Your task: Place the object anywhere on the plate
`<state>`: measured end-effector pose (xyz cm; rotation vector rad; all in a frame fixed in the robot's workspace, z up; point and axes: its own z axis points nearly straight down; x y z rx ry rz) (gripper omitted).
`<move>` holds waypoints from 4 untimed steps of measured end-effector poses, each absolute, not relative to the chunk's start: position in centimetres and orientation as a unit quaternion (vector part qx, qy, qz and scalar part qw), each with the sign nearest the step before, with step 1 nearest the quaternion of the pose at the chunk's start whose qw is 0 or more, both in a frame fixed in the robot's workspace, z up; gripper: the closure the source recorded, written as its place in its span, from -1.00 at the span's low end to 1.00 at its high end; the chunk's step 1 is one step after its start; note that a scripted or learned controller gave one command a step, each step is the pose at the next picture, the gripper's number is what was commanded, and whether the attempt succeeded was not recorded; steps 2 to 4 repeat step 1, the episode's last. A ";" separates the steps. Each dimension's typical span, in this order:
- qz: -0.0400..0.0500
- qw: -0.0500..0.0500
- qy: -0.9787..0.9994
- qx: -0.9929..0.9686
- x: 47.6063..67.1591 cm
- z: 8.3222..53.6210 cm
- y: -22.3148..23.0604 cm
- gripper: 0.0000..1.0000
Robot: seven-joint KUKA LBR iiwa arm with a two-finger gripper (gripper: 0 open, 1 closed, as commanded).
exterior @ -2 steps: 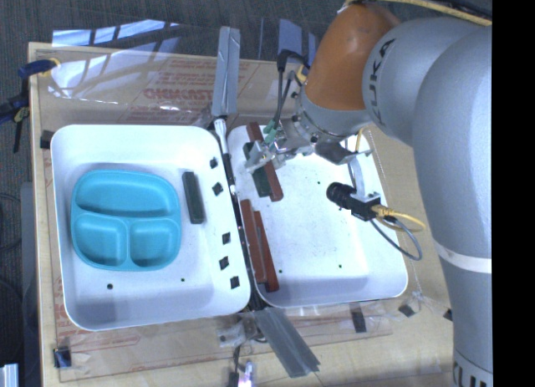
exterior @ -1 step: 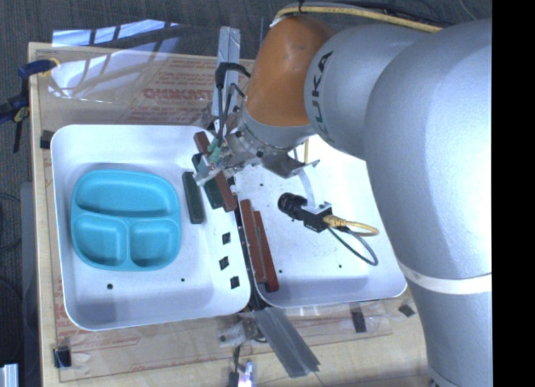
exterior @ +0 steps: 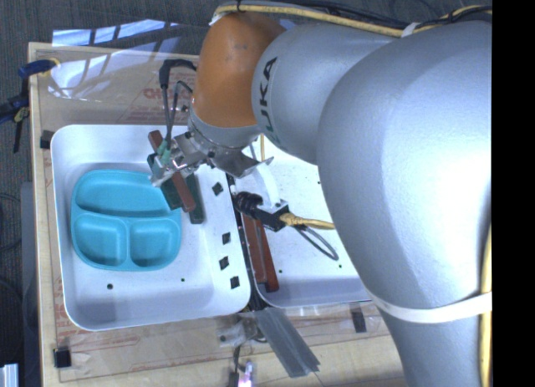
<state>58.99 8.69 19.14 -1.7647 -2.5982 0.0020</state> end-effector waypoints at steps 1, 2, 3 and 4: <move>0.000 0.000 -0.827 -0.562 59.0 19.2 8.7 -1.00; 0.000 0.000 -0.827 -0.562 59.0 19.2 8.7 -1.00; 0.000 0.000 -0.827 -0.562 59.0 19.2 8.7 -1.00; 0.000 0.000 -0.827 -0.562 59.0 19.2 8.7 -1.00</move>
